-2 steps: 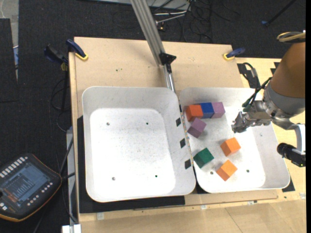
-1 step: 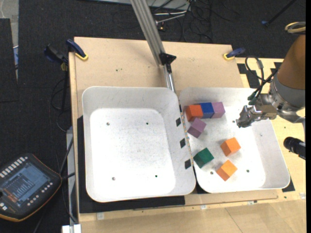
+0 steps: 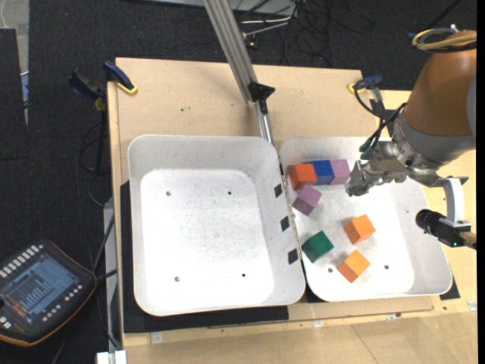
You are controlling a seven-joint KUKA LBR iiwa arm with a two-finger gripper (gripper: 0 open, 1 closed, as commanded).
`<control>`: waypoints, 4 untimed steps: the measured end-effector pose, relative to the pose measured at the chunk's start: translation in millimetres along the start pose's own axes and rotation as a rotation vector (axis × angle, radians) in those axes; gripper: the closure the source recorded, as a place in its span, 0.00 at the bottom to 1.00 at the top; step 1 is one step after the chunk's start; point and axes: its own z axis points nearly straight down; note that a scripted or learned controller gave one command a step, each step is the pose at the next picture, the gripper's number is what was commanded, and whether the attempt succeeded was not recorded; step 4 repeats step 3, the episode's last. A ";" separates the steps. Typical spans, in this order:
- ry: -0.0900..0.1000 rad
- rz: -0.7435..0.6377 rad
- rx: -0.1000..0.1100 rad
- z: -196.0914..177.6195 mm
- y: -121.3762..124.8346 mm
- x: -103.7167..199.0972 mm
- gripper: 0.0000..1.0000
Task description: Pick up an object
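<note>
The right bin (image 3: pixel 424 279) holds several small blocks. Along its far left edge stand an orange-red block (image 3: pixel 303 174), a blue block (image 3: pixel 323 171) and a pale purple block (image 3: pixel 340 170) in a row. Another purple block (image 3: pixel 308 200) lies just in front of them. A green block (image 3: pixel 317 245) and two orange blocks (image 3: pixel 359 228) (image 3: pixel 353 265) sit nearer the front. My gripper (image 3: pixel 358 186) hangs just right of the pale purple block in the row, with nothing visibly held.
The left bin (image 3: pixel 151 158) lies beside the right one, sharing a middle rim with black clips. A metal pole (image 3: pixel 231 40) slants down to that rim. Clamps sit at the bench's far corners. A teach pendant (image 3: pixel 38 287) lies at lower left.
</note>
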 end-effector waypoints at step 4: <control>0.001 0.000 0.002 8.9 32.0 151.8 1.00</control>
